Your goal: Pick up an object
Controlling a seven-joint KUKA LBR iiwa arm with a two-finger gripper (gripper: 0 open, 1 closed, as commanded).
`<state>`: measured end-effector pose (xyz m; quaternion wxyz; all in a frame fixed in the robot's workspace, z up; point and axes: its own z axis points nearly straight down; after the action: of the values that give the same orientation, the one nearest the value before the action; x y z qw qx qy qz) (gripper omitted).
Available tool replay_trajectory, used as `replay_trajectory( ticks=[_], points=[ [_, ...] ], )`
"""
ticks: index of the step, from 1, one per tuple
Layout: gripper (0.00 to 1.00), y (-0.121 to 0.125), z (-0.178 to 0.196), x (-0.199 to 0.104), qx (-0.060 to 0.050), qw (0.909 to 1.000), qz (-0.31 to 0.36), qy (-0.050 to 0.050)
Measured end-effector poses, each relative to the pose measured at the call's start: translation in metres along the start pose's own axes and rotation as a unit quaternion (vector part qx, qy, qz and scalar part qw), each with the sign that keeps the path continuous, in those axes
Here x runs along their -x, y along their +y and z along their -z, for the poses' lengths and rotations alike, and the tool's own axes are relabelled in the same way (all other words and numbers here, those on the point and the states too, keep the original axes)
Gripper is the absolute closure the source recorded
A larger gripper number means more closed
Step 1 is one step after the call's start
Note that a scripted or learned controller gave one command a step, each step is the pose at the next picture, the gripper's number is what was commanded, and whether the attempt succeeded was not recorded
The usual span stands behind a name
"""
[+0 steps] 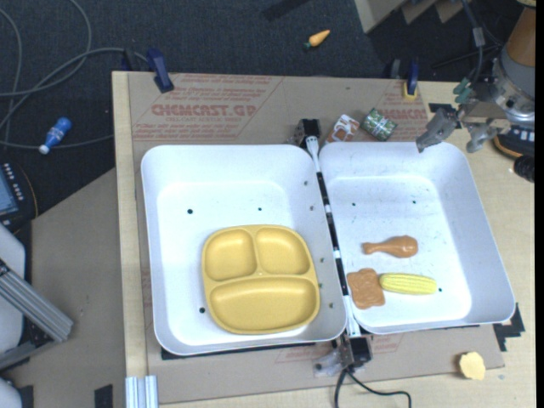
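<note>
Gripper (444, 131) sits at the far right corner of the right bin (476, 195), above the rim. Jaws stand apart, nothing between them. One finger (429, 136) slants down toward the bin's back edge.

Step in hand, by my reading: approach, before any grasp. No object is picked yet. Next move calls for travel toward the near half of the right bin, then a descent over one piece with the jaws straddling it.

Right bin holds three toy foods, all well apart from the gripper: a drumstick (391, 246) near the middle, a corn cob (409, 284) nearer the front, and a brown toast-like slab (365, 288) just beside the cob's left end, possibly touching. The cob and slab lie close, so a grasp there risks nudging the neighbour; the drumstick lies clear.

Left bin (170, 194) holds a yellow divided plate (259, 277), three compartments, nothing in them.

Behind the bins on the bench: a small green can (380, 124) and a small carton (344, 127).
</note>
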<state>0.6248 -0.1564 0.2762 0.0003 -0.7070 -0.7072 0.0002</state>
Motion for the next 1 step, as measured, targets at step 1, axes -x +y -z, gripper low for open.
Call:
replay_trajectory(
  ticks=[1],
  points=[
    [0.00,-0.0357,-0.1537,0.0271,-0.008,1.0000,-0.002,0.002]
  ],
)
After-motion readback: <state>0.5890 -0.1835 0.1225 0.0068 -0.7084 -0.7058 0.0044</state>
